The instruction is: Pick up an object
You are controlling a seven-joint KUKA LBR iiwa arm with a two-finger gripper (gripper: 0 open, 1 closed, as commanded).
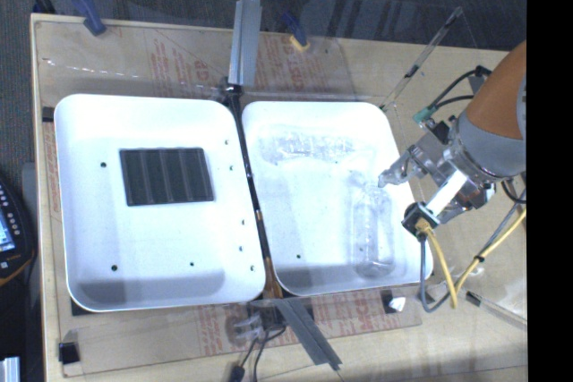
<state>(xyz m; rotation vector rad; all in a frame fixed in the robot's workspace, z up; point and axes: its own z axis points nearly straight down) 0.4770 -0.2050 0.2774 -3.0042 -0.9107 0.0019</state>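
Note:
A dark grey ribbed rectangular pad (166, 175) lies flat in the left bin (81, 264). In the right bin (304, 268) a clear plastic bottle (372, 233) lies lengthwise near the right wall. A second clear, crinkled plastic item (304, 146) lies across the far end. My gripper (403, 199) hangs over the right bin's right rim, just right of the clear bottle. It is open, with nothing between its fingers.
A metal divider bar (244, 40) stands behind the seam between the bins. Blue clamps (89, 18) sit on the bench's far edge. Yellow and black cables (466, 268) trail off the wrist at the right. A dark device (9, 233) sits at the left edge.

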